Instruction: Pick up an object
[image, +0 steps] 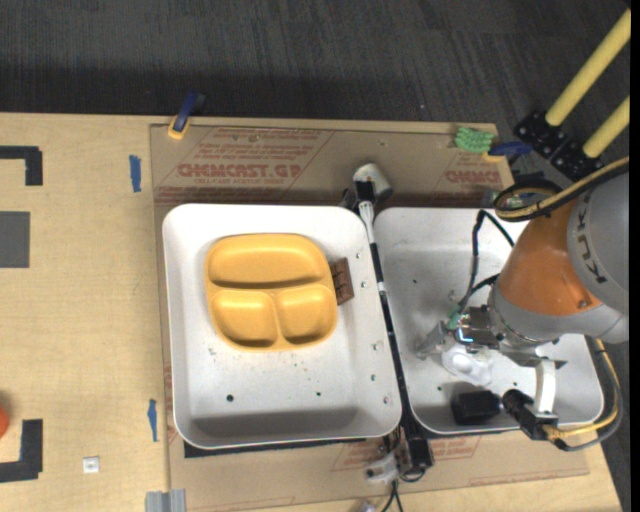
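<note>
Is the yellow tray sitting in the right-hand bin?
No, the yellow tray lies in the left bin, while the arm reaches into the right bin.

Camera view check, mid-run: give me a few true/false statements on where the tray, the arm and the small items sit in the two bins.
1. The yellow divided tray lies in the left bin. True.
2. The arm is over the left bin. False: it is over the right bin.
3. A small brown block sits at the tray's right edge. True.
4. The tray has two compartments. False: it has three.
5. A black object lies in the right bin. True.
</note>
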